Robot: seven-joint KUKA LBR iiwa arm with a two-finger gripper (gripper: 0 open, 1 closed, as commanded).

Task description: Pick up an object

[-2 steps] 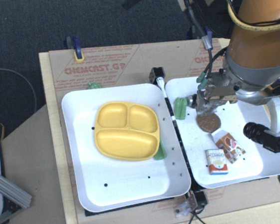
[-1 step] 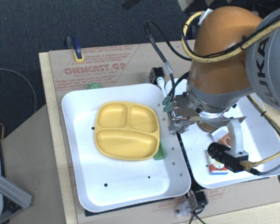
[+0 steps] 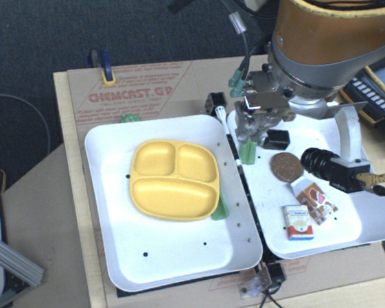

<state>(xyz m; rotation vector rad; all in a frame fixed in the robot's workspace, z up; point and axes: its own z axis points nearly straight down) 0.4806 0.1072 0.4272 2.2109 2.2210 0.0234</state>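
Note:
My gripper (image 3: 251,135) hangs low over the far left corner of the right bin (image 3: 376,222), close to the wall between the bins. A green stick-shaped object (image 3: 248,153) lies right beneath it, against that wall, its upper end hidden by the gripper. A small black block (image 3: 278,139) sits just to the gripper's right. Further toward the front lie a brown disc (image 3: 287,166), a red-and-white packet (image 3: 315,201) and a small white-and-orange box (image 3: 298,222).
The left bin (image 3: 117,220) holds a yellow divided plate (image 3: 175,179), with a green piece (image 3: 220,210) poking out from under its right edge. The arm's large orange and grey body overhangs the right bin's far side.

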